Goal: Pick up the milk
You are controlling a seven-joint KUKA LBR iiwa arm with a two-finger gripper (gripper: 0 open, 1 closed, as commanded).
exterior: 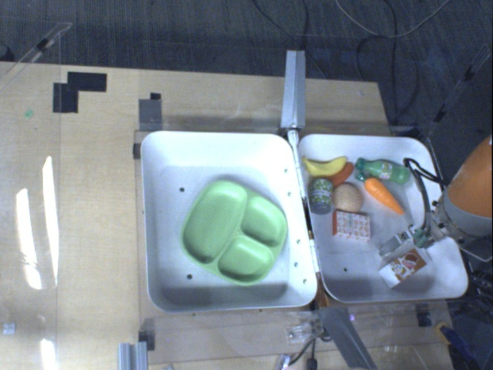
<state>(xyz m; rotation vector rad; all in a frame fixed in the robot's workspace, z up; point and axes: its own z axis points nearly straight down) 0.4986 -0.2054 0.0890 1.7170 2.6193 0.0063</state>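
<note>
Lower right of frame: milk carton lies flat in right bin, gripper just above, touching or nearly; finger state unclear, cannot tell. Grasp and lift not yet done

Two white bins sit on a pale wood-coloured tabletop. The left bin carries a light green divided tray, uniformly coloured. In the right bin, toward the upper part, lie a yellow banana, a green bottle with a patterned label, and an orange carrot. Below them are a small can with a green and dark label, a tan egg-like ball, and a red-and-white speckled box. The milk, at lower right, is a white carton with a brown-red panel. The arm's band at the right edge is orange. Black tape patches mark the upper left of the tabletop, and the floor beyond is dark blue-grey.
</note>
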